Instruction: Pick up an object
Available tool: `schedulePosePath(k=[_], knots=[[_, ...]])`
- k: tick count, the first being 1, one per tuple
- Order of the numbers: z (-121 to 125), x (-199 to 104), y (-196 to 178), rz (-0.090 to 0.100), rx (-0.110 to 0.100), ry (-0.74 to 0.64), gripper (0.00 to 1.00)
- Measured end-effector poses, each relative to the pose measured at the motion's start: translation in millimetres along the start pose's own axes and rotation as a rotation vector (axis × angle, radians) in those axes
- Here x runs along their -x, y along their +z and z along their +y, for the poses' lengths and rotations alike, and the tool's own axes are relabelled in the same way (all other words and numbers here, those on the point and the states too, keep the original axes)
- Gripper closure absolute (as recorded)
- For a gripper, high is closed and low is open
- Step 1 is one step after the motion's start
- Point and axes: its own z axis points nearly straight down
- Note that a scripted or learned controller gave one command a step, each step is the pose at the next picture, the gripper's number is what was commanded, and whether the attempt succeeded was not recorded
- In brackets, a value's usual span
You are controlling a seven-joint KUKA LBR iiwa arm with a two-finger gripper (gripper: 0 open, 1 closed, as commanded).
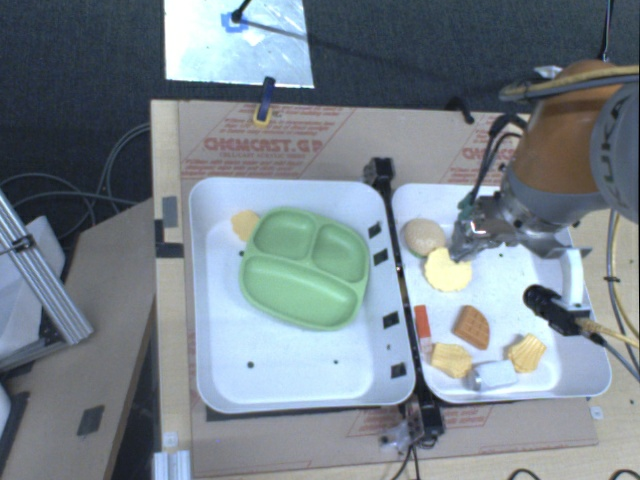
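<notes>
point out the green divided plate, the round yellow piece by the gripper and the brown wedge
green divided plate [304,268], camera view, on its large lower compartment
round yellow piece [448,271], camera view, on its flat top
brown wedge [472,327], camera view, on its middle

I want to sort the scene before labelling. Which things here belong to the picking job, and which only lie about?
Belonging to the job:
- hand
- yellow round piece under it
- beige ball
- brown wedge
- yellow crinkled chip
- right bin

Lying about:
- green divided plate
- left bin
- foil sheet
</notes>
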Motion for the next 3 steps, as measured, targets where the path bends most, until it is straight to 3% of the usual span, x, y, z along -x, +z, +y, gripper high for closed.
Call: schedulePosePath(k=[1, 3], knots=[[-16.2, -54.7, 12.1, 0.0, -0.003, 0.001, 1.0], [-23.2, -85.0, -4.0, -0.001, -0.002, 0.004, 1.0]])
